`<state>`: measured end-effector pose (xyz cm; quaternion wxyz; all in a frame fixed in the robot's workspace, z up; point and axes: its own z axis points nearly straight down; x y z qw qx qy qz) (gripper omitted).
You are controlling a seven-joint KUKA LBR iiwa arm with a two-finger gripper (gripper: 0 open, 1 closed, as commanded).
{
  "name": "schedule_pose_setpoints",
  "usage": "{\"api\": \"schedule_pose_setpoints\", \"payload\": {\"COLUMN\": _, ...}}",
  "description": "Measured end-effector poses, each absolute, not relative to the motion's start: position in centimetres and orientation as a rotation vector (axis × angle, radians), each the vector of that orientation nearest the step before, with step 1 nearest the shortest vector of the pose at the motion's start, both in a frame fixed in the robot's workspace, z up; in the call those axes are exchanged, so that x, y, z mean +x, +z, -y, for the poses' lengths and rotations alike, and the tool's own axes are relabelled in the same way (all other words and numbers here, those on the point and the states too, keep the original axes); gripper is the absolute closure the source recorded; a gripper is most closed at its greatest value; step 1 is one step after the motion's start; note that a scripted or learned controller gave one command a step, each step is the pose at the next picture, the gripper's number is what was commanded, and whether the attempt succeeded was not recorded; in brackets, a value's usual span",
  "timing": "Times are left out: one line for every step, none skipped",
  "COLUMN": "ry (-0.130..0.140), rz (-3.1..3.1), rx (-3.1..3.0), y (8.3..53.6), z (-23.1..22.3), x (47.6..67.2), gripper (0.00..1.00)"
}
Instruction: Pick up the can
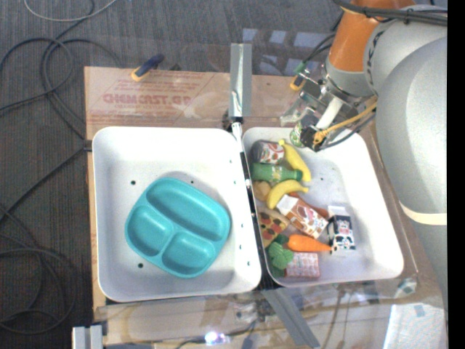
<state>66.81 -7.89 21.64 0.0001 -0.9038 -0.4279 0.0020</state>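
The can (267, 151) lies on its side in the back left corner of the right bin (370, 195), dark with a red and white label. A green bottle (275, 171) sits right against it, and a banana (296, 161) lies beside it. My gripper (299, 127) hangs over the bin's back edge, a little to the right of the can and behind it. Nothing shows between the gripper and the can.
The right bin also holds a second banana (285, 190), a juice carton (304, 217), a carrot (309, 244), a small milk carton (340, 233), a pizza slice (272, 228), broccoli (277, 254) and a pink packet (301, 266). A teal divided plate (178, 226) lies in the left bin (116, 151).
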Motion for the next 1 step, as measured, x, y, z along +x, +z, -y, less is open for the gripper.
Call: {"api": "schedule_pose_setpoints", "payload": {"ry": 0.009, "rz": 1.137, "rx": -2.928, "y": 25.37, "z": -1.3, "x": 66.09, "gripper": 1.0}}
